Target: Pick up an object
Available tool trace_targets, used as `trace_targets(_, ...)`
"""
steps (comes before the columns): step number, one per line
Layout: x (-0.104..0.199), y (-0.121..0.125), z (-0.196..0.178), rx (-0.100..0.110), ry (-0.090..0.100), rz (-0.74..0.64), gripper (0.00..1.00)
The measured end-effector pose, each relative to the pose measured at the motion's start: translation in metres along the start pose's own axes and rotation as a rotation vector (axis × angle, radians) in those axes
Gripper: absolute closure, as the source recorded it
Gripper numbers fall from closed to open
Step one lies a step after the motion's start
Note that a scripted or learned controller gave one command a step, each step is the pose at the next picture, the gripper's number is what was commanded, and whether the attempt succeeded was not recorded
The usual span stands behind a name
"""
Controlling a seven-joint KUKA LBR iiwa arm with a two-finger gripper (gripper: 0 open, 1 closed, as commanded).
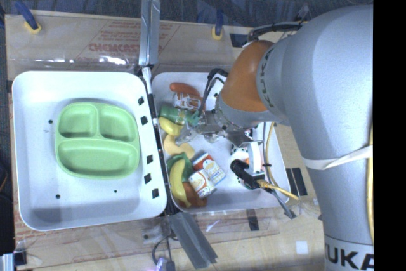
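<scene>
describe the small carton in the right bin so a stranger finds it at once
Start at the right bin, the one under the grey arm. Near its front edge, right of the banana, lies a small carton, tilted. It is the one boxy item there, white and orange with printed pictures.

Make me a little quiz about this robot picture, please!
1. True or false: the green plate lies in the left bin.
2. Which bin is the tool over? A) left B) right
3. Fill in: the banana lies right beside a small orange and white ____.

Key: 1 true. 2 B. 3 carton.
</scene>
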State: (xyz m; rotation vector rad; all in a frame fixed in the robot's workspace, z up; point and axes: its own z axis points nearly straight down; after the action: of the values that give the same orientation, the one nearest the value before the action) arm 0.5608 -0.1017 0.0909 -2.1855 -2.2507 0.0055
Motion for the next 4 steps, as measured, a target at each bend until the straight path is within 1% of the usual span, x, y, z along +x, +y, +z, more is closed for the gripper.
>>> trace_targets(1, 0.001, 0.000, -0.010, 0.003, 0.001, -0.004, 1.00)
trace_targets(2, -0.011, 0.001, -0.001, -0.002, 0.001, -0.020, 1.00)
trace_targets(3, -0.011, 0.001, -0.001, -0.002, 0.001, -0.020, 0.00)
trace_targets(4, -0.002, 0.016, -0.033, -0.002, 0.000, 0.070, 0.00)
